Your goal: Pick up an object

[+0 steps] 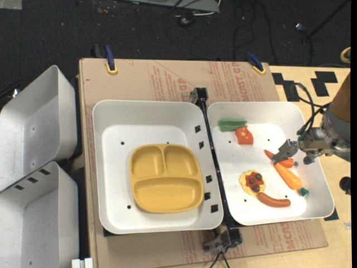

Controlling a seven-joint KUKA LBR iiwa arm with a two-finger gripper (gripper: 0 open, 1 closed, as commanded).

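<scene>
Two white bins (106, 166), the far one from the jaws holding a mustard-yellow divided tray (166, 177). Near the jaws: orange carrot (288, 176), red strawberry (244, 135), green bean (232, 125), red-brown sausage (273, 200), yellow pizza slice (252, 182) with dark red spots.

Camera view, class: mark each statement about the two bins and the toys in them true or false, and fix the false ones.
1. The yellow divided plate lies in the left bin. True.
2. The sausage lies on the yellow plate. False: it lies in the right bin.
3. The tool is above the right bin, near the carrot. True.
4. The strawberry is blue. False: it is red.
</scene>
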